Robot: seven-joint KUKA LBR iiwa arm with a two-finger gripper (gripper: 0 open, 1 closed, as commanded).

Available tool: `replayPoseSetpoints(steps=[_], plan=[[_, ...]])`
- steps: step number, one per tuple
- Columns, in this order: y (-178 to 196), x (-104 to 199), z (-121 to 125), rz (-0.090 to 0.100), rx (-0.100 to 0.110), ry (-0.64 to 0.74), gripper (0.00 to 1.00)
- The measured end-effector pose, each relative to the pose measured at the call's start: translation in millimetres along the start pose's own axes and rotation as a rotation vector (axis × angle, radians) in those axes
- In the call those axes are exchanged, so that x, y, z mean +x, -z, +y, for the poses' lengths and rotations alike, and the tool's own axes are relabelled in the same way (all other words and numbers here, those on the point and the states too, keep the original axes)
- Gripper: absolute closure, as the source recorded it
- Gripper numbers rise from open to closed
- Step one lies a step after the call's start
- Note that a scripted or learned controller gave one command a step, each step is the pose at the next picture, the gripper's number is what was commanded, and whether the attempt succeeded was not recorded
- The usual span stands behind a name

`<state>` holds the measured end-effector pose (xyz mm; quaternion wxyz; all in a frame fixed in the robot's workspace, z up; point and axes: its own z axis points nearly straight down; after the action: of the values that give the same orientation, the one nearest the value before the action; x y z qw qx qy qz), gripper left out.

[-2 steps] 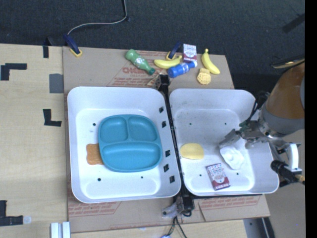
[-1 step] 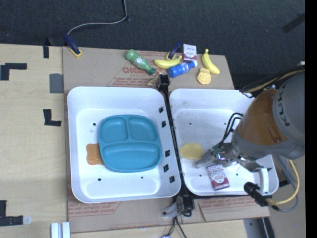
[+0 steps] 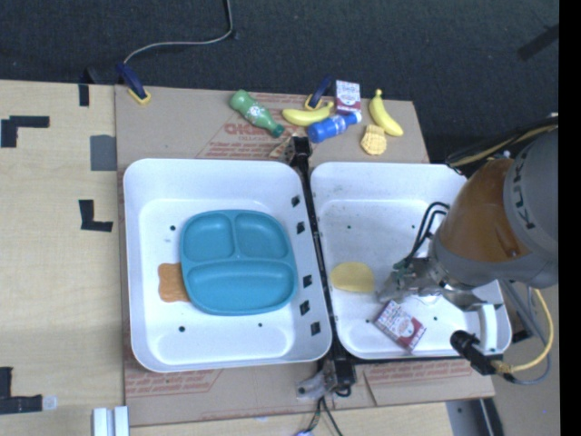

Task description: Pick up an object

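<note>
Over the right bin [image 3: 454, 184], the grey arm [image 3: 508, 216] with its orange band reaches in from the right and ends low above the bin floor, its gripper [image 3: 399, 282] poised between a yellow piece [image 3: 352, 278] and a red packet [image 3: 399, 324]. Whether the fingers are parted or closed cannot be told from this slanted overhead angle, since the wrist hides much of them, and nothing can be seen caught between them. The yellow piece lies just left of the gripper, near the wall dividing the bins; the red packet lies just below the gripper, tilted, near the bin's front wall. Both rest on the bin floor.

Beside it, the left bin [image 3: 145, 189] holds a blue tray [image 3: 238, 262] with three compartments, lying flat at the middle. An orange slab [image 3: 169, 282] pokes out from under the tray's left edge.

Behind the bins, on the cardboard [image 3: 172, 125], a loose cluster of toys sits well apart from the gripper: a green bottle [image 3: 255, 112], a banana [image 3: 306, 114], a blue bottle [image 3: 328, 128], a small carton [image 3: 348, 95], a second banana [image 3: 384, 116] and what may be a corn cob [image 3: 372, 140]. A grey cable [image 3: 195, 25] trails across the dark floor beyond.
</note>
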<state>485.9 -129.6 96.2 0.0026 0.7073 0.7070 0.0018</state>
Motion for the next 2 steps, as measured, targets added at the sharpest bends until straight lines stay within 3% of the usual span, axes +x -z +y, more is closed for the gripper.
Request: replayPoseSetpoints(steps=[1,2], plan=[[91.7,-38.7,-1.3,0.000,0.005,0.000,1.00],[91.4,15.1,99.1,0.001,0.007,0.002,1.00]])
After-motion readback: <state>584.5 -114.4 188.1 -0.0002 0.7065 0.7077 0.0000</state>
